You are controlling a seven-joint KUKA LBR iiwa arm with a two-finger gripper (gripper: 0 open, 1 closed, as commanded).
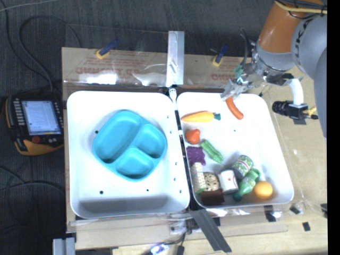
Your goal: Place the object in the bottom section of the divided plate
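Hand (237, 87): at the far edge of the right bin (279, 142), fingertips closed on the upper end of a red sausage (234, 108) that hangs over the bin's far corner. Same bin: carrot (197, 117), tomato (193, 136), green pepper (212, 151), purple grapes (195, 155), can (244, 165), orange (263, 189). Left bin (79, 190): blue divided plate (130, 143), tilted, its sections bare; counter (305, 158) beneath.
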